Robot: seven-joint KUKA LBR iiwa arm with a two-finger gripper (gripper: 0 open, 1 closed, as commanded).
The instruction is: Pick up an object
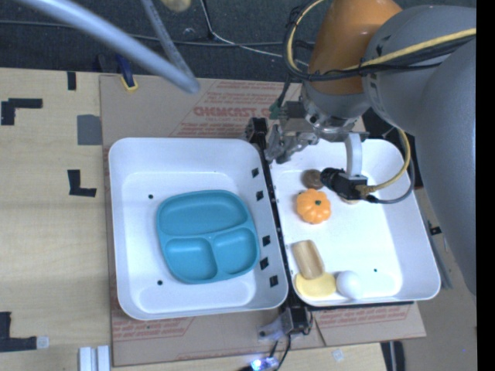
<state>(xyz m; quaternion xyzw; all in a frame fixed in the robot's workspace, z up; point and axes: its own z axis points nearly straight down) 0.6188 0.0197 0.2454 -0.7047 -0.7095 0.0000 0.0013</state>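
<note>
Orange pumpkin [313,206] just below-right of hand [280,140].

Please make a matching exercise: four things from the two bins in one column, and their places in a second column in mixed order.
Things:
1. blue divided plate
2. small orange pumpkin
3. white ball
4. tan block

Places:
a. near corner of the right bin
b. middle of the left bin
c. right bin, between pumpkin and near wall
d. right bin, just below the gripper

Pairs: 1-b, 2-d, 3-a, 4-c
</note>
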